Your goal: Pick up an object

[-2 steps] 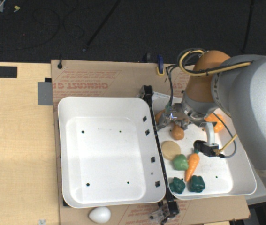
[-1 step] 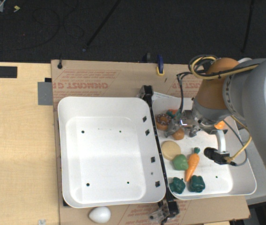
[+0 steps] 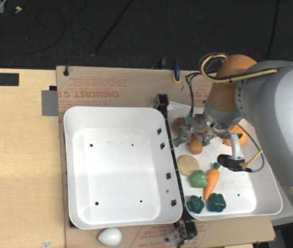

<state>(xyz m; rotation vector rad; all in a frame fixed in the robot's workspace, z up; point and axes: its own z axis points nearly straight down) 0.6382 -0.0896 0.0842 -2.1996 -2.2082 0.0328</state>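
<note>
We see the gripper [image 3: 195,133] low in the right bin [image 3: 260,203], right above a brown potato-like piece [image 3: 195,146]; whether its fingers are apart, we cannot tell. Nearby lies a toy carrot [image 3: 212,182]. The cardboard [image 3: 92,89] carries red mirrored lettering we cannot read.

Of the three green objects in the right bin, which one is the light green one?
The light green piece, beside the carrot. The two dark green pieces lie below it, near the bin's front edge.
</note>
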